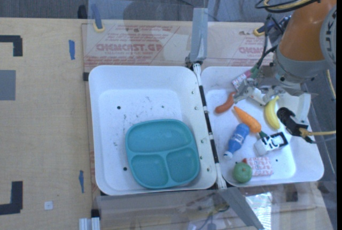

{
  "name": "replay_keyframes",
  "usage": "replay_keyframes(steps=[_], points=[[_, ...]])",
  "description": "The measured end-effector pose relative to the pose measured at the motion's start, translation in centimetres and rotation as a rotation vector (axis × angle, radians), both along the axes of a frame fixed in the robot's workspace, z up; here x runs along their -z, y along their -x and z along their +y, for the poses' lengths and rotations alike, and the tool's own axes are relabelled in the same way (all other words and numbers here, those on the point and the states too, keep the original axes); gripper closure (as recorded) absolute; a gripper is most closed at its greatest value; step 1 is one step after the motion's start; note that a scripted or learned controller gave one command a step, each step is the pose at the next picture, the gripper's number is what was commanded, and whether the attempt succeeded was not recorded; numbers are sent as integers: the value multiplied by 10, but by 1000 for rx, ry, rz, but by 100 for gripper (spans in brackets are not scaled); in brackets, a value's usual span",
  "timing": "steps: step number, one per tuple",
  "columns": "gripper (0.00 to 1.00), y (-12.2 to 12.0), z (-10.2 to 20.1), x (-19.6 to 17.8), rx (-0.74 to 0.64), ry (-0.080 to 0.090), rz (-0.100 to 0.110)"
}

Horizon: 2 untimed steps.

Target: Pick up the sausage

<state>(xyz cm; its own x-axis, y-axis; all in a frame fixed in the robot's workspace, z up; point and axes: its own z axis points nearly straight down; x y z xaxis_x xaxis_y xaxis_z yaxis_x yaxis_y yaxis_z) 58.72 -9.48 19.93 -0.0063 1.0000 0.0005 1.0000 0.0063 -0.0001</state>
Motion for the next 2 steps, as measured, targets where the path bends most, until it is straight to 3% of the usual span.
replay_keyframes(steps=[1,2], points=[[0,-44,-5,78,-135,1,-2],[0,-59,-3,111,-169,2,-7]])
